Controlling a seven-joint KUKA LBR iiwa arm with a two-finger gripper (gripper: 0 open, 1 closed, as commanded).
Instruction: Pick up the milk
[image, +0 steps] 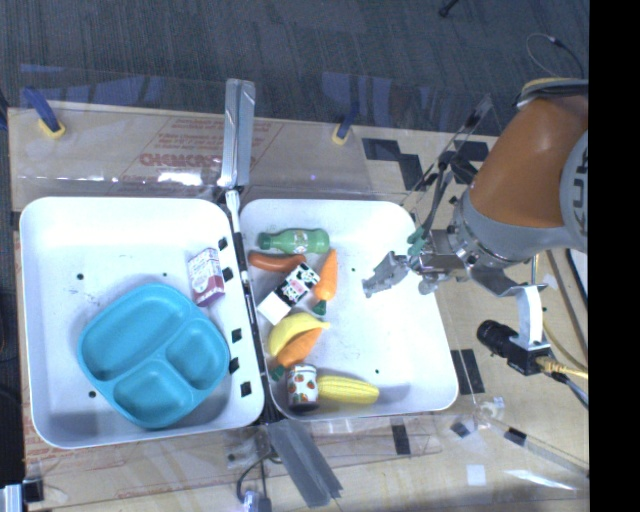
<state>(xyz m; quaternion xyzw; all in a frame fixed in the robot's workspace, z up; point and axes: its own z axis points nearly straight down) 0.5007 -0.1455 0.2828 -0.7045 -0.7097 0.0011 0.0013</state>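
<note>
Your gripper (383, 273) hangs over the right bin (425, 350), right of centre frame; can't tell how it's set. Your milk (287, 293), the black-and-white carton, lies tilted at that bin's left side, between the carrot (326, 274) and the banana (297, 327), well apart from the gripper.

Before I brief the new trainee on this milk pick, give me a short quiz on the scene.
1. True or false: the milk carton lies in the right bin.
2. Which bin holds the blue divided plate? A left, B right.
3. Fill in: the gripper hovers over the ___ bin.

Key: 1 true; 2 A; 3 right.
</note>
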